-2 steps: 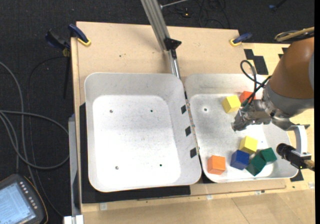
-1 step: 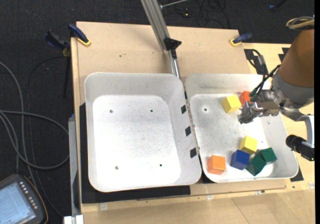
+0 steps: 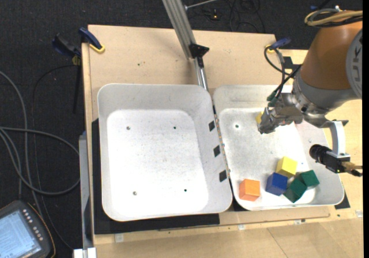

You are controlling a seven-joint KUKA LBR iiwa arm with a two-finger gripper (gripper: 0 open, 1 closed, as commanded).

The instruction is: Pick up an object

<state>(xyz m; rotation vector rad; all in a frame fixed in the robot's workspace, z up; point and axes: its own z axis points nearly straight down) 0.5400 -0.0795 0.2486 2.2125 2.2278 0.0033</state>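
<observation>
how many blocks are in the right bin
4, clustered at its near end: orange block, blue block, yellow block, green block. The arm may hide more.

My gripper (image 3: 267, 126) low over the right bin (image 3: 242, 150), a yellowish bit by its tip, orange block (image 3: 249, 189), blue block (image 3: 277, 183), yellow block (image 3: 286, 165), green blocks (image 3: 302, 184) clustered at near corner, left bin (image 3: 154, 150) alongside.

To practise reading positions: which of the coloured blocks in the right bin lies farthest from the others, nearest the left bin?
The orange block. It sits alone toward the divider, while the yellow block, blue block and green blocks cluster together.
</observation>
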